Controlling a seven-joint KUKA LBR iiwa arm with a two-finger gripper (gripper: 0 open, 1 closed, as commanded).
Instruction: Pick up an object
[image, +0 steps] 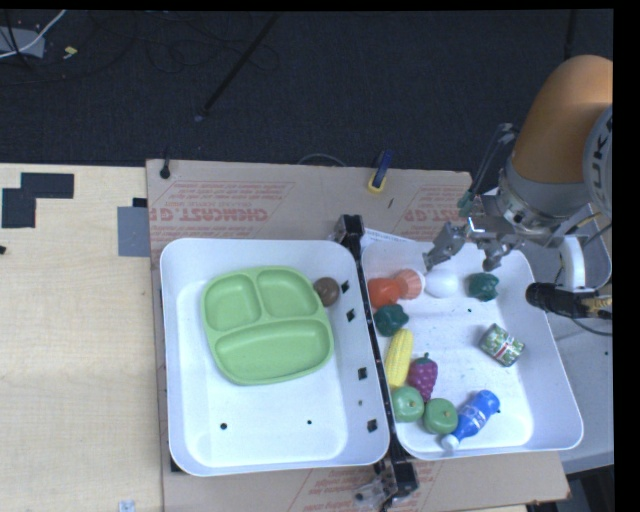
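We see the gripper (462, 252) hanging over the far part of the right bin (553, 385), its two fingers spread wide with nothing between them. One fingertip (437, 259) sits just above a white egg-shaped toy (440, 284); the other is near a dark green toy (483, 286), which lies just right of the egg. To the left of the egg we find an orange carrot-like toy (393, 289), touching or almost touching it. Below that lies a dark green broccoli piece (390, 319), then a yellow corn cob (399, 357) beside a purple bunch of grapes (424, 375). Near the front wall we see two green round pieces (407, 403), (440, 415) and a blue bottle (473, 416) lying on its side. A small green can (501, 344) rests apart, toward the right wall.

In the left bin (190, 400) we see a light green divided plate (267, 323), with a brown ball (326, 290) just beside its far right corner. Both bins stand on a cardboard sheet (260, 205).
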